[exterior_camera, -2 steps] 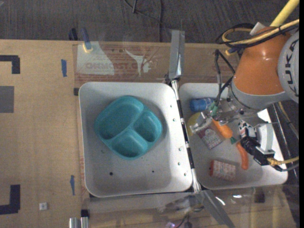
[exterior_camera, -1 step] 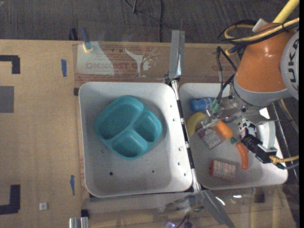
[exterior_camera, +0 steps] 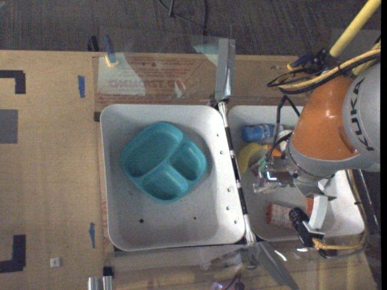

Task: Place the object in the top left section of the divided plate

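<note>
A teal divided plate (exterior_camera: 163, 161) with three sections lies tilted in the left white bin (exterior_camera: 121, 222). Nothing lies in its sections. My gripper (exterior_camera: 266, 179) hangs over the left part of the right bin (exterior_camera: 357, 222), just below a yellow object (exterior_camera: 249, 156). A small green piece (exterior_camera: 264, 162) shows right at the gripper's upper edge, and I cannot tell whether the gripper touches it. The orange wrist hides much of the right bin.
A blue bottle-like object (exterior_camera: 257, 132) lies at the right bin's far left corner. A red and white object (exterior_camera: 280, 214) lies near its front edge. The raised divider (exterior_camera: 233, 168) between the bins runs left of the gripper. A clear sheet (exterior_camera: 163, 71) lies behind the left bin.
</note>
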`<state>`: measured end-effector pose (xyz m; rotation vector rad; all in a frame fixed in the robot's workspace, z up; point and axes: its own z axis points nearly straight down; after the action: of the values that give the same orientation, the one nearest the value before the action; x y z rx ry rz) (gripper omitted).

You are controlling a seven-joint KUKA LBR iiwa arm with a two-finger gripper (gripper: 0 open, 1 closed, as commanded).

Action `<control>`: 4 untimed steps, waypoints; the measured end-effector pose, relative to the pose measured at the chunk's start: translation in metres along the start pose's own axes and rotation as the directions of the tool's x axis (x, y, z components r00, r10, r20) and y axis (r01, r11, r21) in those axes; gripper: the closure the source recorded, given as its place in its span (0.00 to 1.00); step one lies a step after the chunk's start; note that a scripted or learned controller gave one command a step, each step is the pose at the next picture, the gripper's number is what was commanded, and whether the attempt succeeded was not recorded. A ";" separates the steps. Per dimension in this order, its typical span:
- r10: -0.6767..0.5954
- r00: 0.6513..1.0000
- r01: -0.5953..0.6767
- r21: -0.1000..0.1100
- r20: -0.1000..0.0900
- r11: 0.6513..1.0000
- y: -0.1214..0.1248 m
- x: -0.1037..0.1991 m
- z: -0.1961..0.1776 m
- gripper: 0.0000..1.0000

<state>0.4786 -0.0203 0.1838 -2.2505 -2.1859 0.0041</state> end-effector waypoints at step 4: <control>-0.535 0.845 0.535 -0.004 0.004 0.845 -0.001 0.044 -0.073 1.00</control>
<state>0.4797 0.0232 0.2572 -1.5556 -2.7301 0.0003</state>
